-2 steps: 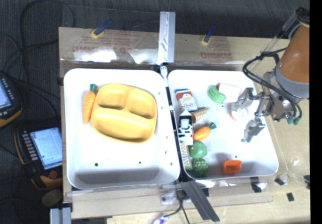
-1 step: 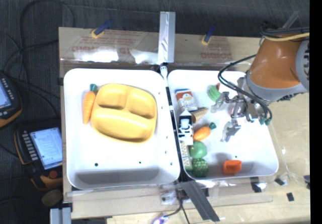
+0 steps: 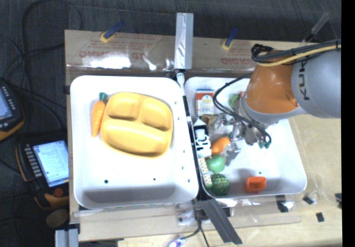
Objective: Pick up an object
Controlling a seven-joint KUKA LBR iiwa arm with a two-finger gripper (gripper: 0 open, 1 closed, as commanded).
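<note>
Near the left wall of the right bin, under the gripper, lay a small orange ball, touching a green one just below. Whether anything sat between the fingers, or how they stood, I could not tell. The orange ball looked smooth, rounded and glossy, probably light hard plastic and slippery; a hold across its widest middle seemed safest, since it might roll.

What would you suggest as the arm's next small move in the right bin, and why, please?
Probably a short descent onto the orange round toy. The gripper hangs just beside it in the right bin, with the green toy close below, so a straight drop seems likelier to catch one thing cleanly.
</note>
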